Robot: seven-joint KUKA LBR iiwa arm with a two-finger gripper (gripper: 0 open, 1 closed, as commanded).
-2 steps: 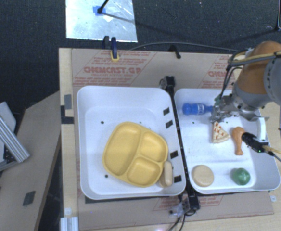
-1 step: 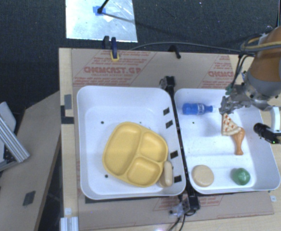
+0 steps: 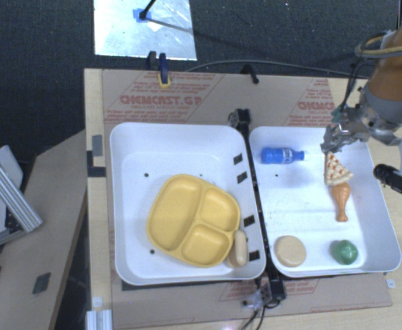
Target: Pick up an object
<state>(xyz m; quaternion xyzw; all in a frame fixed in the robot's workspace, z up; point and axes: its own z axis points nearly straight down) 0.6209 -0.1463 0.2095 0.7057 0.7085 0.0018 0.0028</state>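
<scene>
I have the claw (image 3: 339,137) sitting at the upper right of the frame, over the far right corner of the right bin (image 3: 387,212), hanging from the grey wrist with the orange band above it. From this slant I cannot tell whether it is open or closed; the tip is a dark tangle against the white bin floor, and I see nothing clearly caught in it.

The nearest thing is the pizza slice (image 3: 336,169), lying just below the claw in the frame, its pointed end toward the claw and its crust end toward the lower edge. It seems close enough to touch the tip, though I cannot be sure of contact. Just beneath the slice lies the drumstick (image 3: 341,201), its long axis running up and down the frame, almost in line with the slice. So both lie along one line leading from the claw toward the bottom of the picture.

To the left of the claw, well apart, the blue bottle (image 3: 281,155) lies on its side with its long axis across the frame, cap to the right. Further down are the tan disc (image 3: 290,251) and the green ball (image 3: 344,251) near the bin's lower rim.

My judgement: the slice is the natural pick, needing only a short move down-frame and a drop.
</scene>
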